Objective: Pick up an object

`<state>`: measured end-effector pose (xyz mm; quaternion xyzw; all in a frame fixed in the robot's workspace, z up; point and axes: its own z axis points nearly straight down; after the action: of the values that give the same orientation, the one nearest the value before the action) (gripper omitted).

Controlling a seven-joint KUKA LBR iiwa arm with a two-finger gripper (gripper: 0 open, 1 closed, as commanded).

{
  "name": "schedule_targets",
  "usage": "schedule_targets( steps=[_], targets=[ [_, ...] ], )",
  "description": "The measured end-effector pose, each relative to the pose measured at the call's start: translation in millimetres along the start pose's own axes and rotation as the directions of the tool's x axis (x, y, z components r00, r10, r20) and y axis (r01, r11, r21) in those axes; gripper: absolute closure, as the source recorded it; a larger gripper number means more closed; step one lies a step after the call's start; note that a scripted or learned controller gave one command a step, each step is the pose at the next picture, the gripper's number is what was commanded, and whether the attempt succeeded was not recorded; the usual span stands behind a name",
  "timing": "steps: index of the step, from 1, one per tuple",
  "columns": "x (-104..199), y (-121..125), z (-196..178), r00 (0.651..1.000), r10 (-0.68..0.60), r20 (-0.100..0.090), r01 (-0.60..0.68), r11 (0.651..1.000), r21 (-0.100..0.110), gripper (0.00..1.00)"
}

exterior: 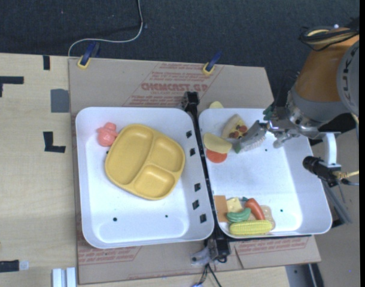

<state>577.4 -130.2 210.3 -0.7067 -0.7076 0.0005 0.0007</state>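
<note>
Two shallow white bins sit side by side on a cardboard-covered bench, the left bin (90, 178) and the right bin (302, 202) meeting along a dark central divider; the left bin holds a yellow compartment plate (145, 161) near its middle, with a pink toy (106, 134) just beside the plate's upper left edge; the right bin holds two clusters of toy food, well apart; at its upper left lie a pizza slice (233, 126), a yellow piece (216, 142) and a red-orange piece (216, 156) touching it from below; along its lower edge lie a corn cob (251, 227), a green pod (238, 216), a red pepper (256, 209) and a pale yellow block (233, 204), packed together; the grey arm with its orange band (322, 61) reaches in from the right; the gripper (249, 140) hangs over the upper cluster, just beside the pizza slice; whether its jaws are parted or closed on anything cannot be told from this angle.
</note>
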Motion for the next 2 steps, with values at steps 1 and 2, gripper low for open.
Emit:
schedule_targets(
  steps=[1,2],
  targets=[
    [14,95,60,1.0,-0.004,0.001,0.004,1.0,-0.008,0.0],
    [-6,95,109,1.0,-0.002,0.002,0.002,1.0,-0.012,0.0]
  ],
)
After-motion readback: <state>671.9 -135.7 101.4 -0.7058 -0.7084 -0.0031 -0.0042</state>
